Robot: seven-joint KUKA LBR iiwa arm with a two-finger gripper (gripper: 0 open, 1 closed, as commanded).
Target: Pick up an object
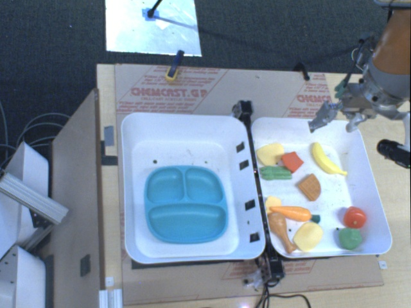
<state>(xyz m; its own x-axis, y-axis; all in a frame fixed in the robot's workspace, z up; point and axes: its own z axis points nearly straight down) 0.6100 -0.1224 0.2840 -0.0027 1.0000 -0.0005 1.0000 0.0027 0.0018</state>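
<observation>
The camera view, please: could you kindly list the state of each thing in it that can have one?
Gripper: open, holding nothing, above the right bin's far edge.
Blue divided plate: upright in the left bin, nothing in its compartments.
Banana: lying flat, untouched, in the right bin.
Carrot: lying on its side.
Tomato: resting beside a green vegetable.
</observation>
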